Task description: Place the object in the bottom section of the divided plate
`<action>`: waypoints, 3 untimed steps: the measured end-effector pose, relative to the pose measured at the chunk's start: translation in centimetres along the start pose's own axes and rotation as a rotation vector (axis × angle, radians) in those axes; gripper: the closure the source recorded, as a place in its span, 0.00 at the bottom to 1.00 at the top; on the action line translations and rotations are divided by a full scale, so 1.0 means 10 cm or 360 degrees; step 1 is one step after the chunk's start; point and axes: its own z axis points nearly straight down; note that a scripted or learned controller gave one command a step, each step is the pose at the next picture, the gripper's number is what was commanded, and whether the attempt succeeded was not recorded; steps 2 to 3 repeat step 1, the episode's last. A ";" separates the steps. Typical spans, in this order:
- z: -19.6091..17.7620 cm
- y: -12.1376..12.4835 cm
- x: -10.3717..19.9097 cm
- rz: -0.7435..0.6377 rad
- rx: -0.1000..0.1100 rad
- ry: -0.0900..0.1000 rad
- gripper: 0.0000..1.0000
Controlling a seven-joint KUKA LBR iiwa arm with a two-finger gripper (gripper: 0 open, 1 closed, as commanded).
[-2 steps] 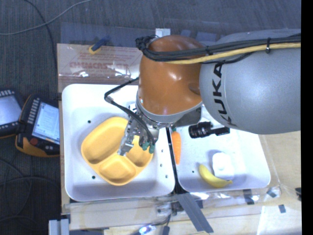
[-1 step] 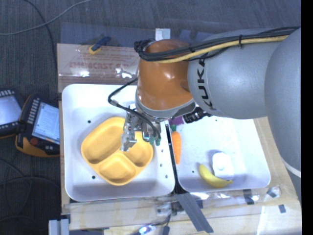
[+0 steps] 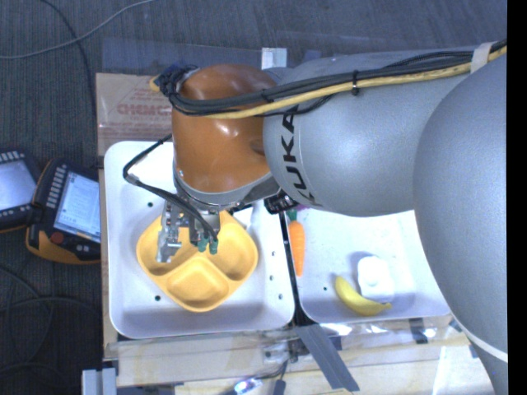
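Off the bench, far left: an orange-and-black handheld control pendant with a lit screen lies on the dark carpet, well apart from the bins.
Left bin: the shallow white plastic bin holds a yellow divided plastic plate near its middle; bare white floor shows on the plate's left, along the near wall, and at the near right corner.
Plate: its bottom section, the one nearest the camera, is open and unobstructed; the upper sections lie under the gripper.
Gripper: the metal two-finger gripper hangs below the arm's orange wrist band, over the plate's upper left part; whether the jaws are wide or narrow, I cannot tell, and nothing is clearly visible between them.
Divider: an orange carrot-shaped toy lies just right of the wall between the bins, pointing along it.
Right bin: the second white bin holds a yellow toy banana near its front wall, touching a small white block just behind it.
Room to move: the grey arm covers the right bin's far and right sides.
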 end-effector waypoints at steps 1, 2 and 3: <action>0.00 0.00 0.00 0.0001 0.0000 0.0001 0.00; 0.00 0.00 0.00 0.0001 0.0000 0.0001 0.00; 0.00 0.00 0.00 0.0001 0.0000 0.0001 0.00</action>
